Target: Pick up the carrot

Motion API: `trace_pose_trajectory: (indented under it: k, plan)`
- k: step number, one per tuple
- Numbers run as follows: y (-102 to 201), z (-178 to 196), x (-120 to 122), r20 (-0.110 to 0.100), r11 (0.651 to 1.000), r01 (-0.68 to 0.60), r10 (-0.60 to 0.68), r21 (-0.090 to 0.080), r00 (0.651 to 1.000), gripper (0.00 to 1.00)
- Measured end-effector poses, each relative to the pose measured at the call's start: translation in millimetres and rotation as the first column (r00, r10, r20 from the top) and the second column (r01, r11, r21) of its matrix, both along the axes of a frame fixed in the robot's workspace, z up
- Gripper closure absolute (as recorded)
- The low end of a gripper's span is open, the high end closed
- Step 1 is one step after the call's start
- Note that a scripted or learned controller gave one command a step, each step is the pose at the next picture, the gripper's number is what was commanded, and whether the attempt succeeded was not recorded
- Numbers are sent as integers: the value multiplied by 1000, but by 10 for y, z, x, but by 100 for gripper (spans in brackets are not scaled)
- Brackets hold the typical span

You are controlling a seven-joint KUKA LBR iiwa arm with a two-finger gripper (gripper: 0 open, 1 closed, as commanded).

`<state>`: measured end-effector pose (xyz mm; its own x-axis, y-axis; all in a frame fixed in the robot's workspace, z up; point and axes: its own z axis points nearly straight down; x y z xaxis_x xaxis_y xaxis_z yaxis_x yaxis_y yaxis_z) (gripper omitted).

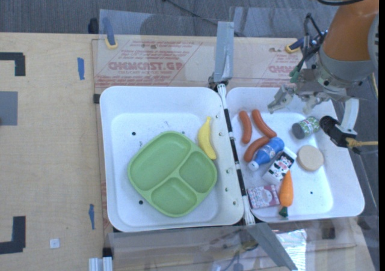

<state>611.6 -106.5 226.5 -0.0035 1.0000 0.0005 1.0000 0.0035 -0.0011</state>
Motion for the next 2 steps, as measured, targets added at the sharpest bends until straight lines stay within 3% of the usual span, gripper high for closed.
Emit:
trace_pose_trajectory:
  k: [1, 2]
  plan:
    - [-243, -978, -377, 3, 993, -120, 120, -1, 993, 0]
    - [-443, -1204, -776, 42, 961, -276, 277, -22, 960, 0]
